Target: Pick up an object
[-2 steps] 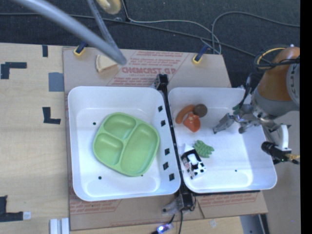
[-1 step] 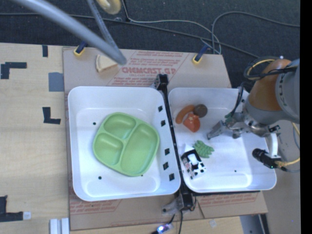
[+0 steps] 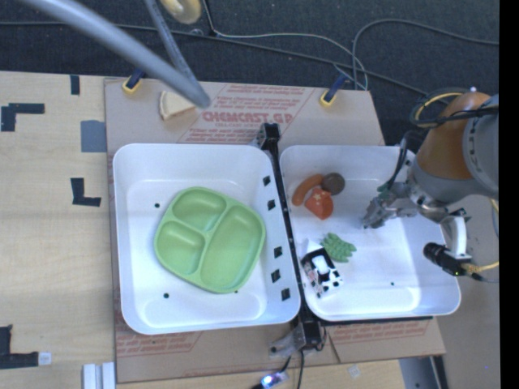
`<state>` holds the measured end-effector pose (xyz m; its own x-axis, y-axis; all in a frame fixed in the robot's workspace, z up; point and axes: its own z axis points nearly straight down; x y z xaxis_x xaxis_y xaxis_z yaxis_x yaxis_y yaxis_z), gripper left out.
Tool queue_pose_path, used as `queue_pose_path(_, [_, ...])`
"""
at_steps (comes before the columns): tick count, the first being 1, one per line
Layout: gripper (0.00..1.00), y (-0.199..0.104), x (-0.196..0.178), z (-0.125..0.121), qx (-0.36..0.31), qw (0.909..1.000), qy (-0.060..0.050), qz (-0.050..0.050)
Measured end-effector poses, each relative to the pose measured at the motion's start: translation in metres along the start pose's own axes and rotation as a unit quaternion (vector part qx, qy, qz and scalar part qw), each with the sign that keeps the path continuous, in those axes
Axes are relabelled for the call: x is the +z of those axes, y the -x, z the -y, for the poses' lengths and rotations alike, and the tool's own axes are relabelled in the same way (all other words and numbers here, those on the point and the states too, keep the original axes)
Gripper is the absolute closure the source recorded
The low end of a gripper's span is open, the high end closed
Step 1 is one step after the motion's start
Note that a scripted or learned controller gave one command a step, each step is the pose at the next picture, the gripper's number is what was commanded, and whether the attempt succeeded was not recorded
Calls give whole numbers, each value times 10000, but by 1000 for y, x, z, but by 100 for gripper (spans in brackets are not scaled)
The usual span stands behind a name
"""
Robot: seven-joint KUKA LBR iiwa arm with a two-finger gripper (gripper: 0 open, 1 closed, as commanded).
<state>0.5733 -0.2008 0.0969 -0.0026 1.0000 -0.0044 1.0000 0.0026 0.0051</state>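
- while the grey arm's end effector [image 3: 378, 215] hangs low over the right shallow white bin [image 3: 422, 298], i cannot tell its state.
- just left lie a red and orange toy piece [image 3: 315, 198] and a green leafy toy [image 3: 339, 246].

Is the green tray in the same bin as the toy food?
No, the green tray lies alone in the left bin, while the toy food sits in the right bin.

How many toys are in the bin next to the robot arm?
3, maybe more: a red-orange-brown cluster at the back may be several toys, a green leafy one in the middle, a black-and-white one in front.
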Motion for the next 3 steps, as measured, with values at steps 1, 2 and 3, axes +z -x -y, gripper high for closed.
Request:
queue_pose_path(1, [100,-9,-51,4,1,10000,-9,-23])
queue_pose_path(2, [100,-8,-95,-3,1,10000,-4,-17])
queue_pose_path(3, [100,-7,-158,-1,2,10000,6,-12])
